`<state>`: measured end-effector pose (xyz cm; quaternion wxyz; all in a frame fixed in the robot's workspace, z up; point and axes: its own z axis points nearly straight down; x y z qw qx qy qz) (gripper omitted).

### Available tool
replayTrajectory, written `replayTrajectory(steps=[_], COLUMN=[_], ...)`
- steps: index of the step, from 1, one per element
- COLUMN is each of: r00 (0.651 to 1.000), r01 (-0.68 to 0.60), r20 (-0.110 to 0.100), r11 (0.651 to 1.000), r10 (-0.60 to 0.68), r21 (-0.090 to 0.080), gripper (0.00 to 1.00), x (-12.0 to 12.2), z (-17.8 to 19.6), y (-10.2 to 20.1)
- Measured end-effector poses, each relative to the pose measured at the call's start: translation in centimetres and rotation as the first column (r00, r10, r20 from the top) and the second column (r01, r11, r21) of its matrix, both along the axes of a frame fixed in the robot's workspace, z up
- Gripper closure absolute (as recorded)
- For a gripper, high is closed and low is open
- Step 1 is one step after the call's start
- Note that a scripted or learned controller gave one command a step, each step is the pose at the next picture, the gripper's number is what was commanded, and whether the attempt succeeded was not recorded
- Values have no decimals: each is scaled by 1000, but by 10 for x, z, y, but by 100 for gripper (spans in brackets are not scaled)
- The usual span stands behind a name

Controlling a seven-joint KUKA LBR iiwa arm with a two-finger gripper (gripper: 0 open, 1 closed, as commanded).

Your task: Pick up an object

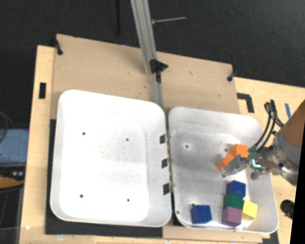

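In the right bin (207, 131) an orange object (231, 156) lies tilted near the right side. My gripper (243, 165) reaches in from the right and sits right against its lower right edge; whether it has hold of the object is not clear. Below the gripper a blue block (236, 188), a green block (234, 201) and a purple block (231, 215) stand in a column, with a yellow block (249, 209) to their right. Another blue block (201, 214) lies near the bin's front wall.
The left bin (109, 157) sits beside the right one, joined by clips along the shared wall. A slanted metal pole (145, 28) rises behind the bins. Cables and a box (10, 147) lie off the bench at left.
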<state>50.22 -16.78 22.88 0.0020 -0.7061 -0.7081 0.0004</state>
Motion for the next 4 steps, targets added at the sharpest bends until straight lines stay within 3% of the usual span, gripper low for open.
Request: replayTrajectory(steps=[1,3,4], r00=[1000,1000,1000], r01=[2,6,6], r20=[5,1,6], r11=[1000,1000,1000], r10=[-2,-6,-6], r21=[-1,-3,-6], gripper=[0,0,0], x=[1,12,14], z=[2,-105,-131], y=[0,8,5])
